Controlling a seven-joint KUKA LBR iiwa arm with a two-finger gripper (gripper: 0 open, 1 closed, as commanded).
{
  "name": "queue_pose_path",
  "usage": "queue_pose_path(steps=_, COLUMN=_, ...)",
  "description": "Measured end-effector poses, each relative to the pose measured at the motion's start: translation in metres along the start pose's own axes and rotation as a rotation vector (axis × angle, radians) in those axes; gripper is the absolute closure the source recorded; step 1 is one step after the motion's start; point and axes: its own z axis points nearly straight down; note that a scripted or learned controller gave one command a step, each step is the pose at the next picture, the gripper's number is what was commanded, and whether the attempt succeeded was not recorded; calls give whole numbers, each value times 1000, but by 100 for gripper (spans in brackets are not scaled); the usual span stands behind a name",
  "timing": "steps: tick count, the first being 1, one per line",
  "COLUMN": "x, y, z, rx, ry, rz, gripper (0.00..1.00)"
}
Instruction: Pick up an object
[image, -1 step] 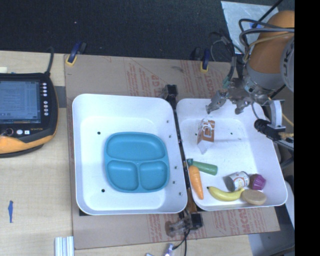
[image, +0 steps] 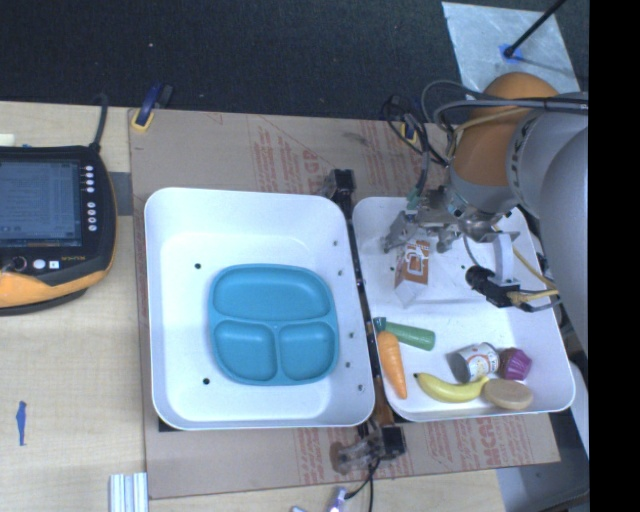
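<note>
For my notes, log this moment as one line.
arm: over right bin | end effector: above brown packet | packet: on bin floor | carrot, banana: untouched | blue tray: left bin

Gripper (image: 425, 232) over right bin (image: 545, 330), brown packet (image: 412, 268) beneath; blue tray (image: 273, 322) in left bin (image: 175, 300).

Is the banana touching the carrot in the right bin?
Apart. The camera view shows a strip of white bin floor between the carrot and the left tip of the banana.
</note>
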Motion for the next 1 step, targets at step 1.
queue_pose_path(steps=1, x=2, y=1, z=10, rx=0, ry=0, rz=-1, gripper=0)
